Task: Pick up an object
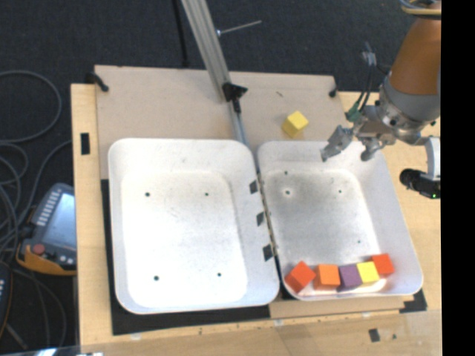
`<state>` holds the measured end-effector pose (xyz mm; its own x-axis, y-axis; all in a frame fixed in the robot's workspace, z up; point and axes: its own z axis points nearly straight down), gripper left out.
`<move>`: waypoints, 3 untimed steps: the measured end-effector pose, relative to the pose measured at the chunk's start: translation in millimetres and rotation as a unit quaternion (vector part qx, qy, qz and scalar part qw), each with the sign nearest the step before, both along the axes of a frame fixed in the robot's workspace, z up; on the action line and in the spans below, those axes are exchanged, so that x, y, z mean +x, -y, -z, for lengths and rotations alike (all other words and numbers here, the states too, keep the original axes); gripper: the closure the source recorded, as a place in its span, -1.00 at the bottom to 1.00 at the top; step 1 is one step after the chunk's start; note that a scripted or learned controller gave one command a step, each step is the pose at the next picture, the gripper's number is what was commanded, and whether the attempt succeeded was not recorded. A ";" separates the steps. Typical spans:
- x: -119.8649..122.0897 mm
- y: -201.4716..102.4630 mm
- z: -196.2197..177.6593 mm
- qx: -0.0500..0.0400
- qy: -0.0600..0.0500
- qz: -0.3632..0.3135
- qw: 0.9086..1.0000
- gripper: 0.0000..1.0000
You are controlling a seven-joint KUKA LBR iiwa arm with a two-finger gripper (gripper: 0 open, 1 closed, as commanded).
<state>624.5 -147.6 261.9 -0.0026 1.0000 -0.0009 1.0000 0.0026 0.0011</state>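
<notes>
Several small blocks lie in a row along the near edge of the right bin [386,199]: a red-orange block [300,275], an orange one [327,274], a purple one [349,275], a yellow one [368,272] and another red-orange one [383,264]. A yellow cube [295,123] sits on the bench behind the bins. My gripper [350,147] hangs over the far right corner of the right bin, well away from the row of blocks. Its two fingers are spread apart with nothing between them.
The left bin [119,199] stands beside the right one. A slanted metal rail [208,43] rises from the bench behind the bins. Cables and a handheld pendant [52,228] lie on the floor at the left.
</notes>
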 end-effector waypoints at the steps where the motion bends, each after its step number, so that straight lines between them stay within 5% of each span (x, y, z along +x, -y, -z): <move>1: 4.1 -32.7 10.7 0.000 -0.001 -0.001 1.000 -1.00; 2: -60.4 -129.2 -47.3 0.002 0.002 -0.004 1.000 -1.00; 3: -133.1 -145.4 69.4 0.000 -0.005 0.002 1.000 -1.00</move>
